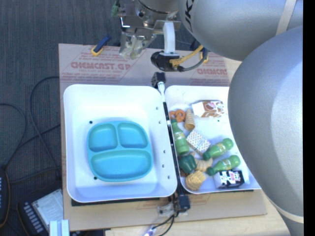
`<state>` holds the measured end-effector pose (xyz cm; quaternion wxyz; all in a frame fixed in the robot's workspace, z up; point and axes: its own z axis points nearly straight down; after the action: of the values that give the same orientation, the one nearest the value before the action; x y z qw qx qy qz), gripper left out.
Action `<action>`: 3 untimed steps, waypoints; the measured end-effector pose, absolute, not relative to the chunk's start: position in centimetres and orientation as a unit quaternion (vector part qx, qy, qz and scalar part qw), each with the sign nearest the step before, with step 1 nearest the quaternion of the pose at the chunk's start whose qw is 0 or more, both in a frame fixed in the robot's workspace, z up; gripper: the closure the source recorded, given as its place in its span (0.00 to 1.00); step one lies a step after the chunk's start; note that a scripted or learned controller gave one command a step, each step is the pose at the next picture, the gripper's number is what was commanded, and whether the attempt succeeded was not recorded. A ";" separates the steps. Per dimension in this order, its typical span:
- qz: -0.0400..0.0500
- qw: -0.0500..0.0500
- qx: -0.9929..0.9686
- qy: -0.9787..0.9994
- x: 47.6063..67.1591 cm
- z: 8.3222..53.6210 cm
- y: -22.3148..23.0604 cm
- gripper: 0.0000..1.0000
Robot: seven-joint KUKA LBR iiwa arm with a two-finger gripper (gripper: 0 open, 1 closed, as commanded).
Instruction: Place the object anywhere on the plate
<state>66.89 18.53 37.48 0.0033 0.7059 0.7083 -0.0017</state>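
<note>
I see the bench topped with a brown sheet [88, 68] printed in red lettering, and two shallow white bins sit on it side by side, touching along their inner edges. The left bin [74, 132] lies toward the sheet's left edge; the right bin [197, 95] is partly covered by the arm. Near the sheet's far left corner I see a small blue and yellow item [101, 44].

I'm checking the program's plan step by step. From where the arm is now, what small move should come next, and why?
Probably swing the gripper toward the right bin and over the toy food. It sits above the cardboard beyond both bins, with nothing visible between its fingers, while the blue divided plate in the left bin has nothing on it yet.
</note>
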 end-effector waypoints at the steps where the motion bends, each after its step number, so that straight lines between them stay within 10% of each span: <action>1: -0.003 -0.001 0.707 0.707 66.7 17.6 21.3 1.00; 2: -0.001 0.000 0.707 0.707 60.5 20.8 19.8 1.00; 3: -0.002 -0.001 0.707 0.707 62.1 13.1 23.2 1.00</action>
<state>62.11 23.23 13.09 -0.0008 0.7068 0.7074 -0.0023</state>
